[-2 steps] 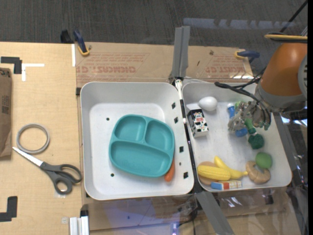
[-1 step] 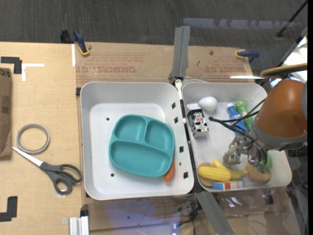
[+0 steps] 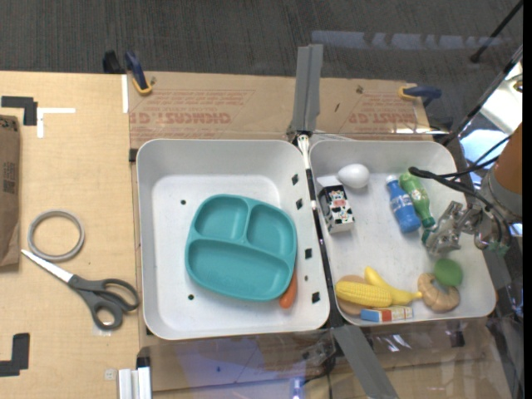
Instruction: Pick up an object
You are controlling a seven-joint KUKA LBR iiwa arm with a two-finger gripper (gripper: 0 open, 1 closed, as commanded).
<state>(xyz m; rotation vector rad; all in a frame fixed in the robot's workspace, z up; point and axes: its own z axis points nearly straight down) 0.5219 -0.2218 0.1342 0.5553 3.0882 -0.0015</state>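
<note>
Taking the right bin (image 3: 357,144) as the landmark: along its near wall lie a corn cob (image 3: 362,293) and a banana (image 3: 391,289), with a small red, white and blue tube (image 3: 391,314) just in front of them. Towards the bin's near right corner sits a tan bagel-like ring (image 3: 439,293), and a green ball (image 3: 448,271) touches its far side.

Just beyond the ball, over the bin's right side, hangs the gripper (image 3: 440,235), its metal fingers pointing down and left; nothing shows between them, and whether they stand wide or narrow cannot be told. Further in, a blue bottle (image 3: 403,206) and a green bottle (image 3: 418,196) lie side by side. Near the bin's left wall stands a small cow-patterned box (image 3: 337,209), and behind it a white egg (image 3: 355,175).

Left of the bin, the second bin (image 3: 166,165) holds a teal divided plate (image 3: 242,247) with an orange carrot (image 3: 288,292) at its near right edge. Well to the left on the counter (image 3: 75,314) lie scissors (image 3: 87,289) and a tape roll (image 3: 56,234).
</note>
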